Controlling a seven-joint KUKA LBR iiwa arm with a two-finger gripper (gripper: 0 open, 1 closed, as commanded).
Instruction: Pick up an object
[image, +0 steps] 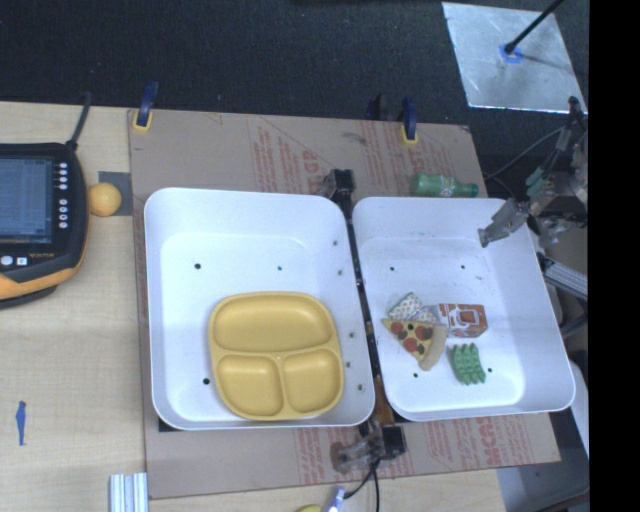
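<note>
The gripper (497, 228) hovers at the right bin's (520, 395) far edge; whether it is open, I cannot tell. The pizza slice (420, 340), carton (463, 319) and green toy (467, 363) crowd together, so a grab may slip.

Shallow white plastic bins (180, 225); yellow three-compartment plastic tray (275, 352); red-dotted tan toy pizza slice (420, 340); green ridged toy piece (467, 363); orange-white small carton (464, 319); green plastic bottle (443, 185).

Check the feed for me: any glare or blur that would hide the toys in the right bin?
Camera view: the right bin is evenly lit without glare; the pizza slice and green piece read clearly; the gripper at its far rim looks soft.
</note>
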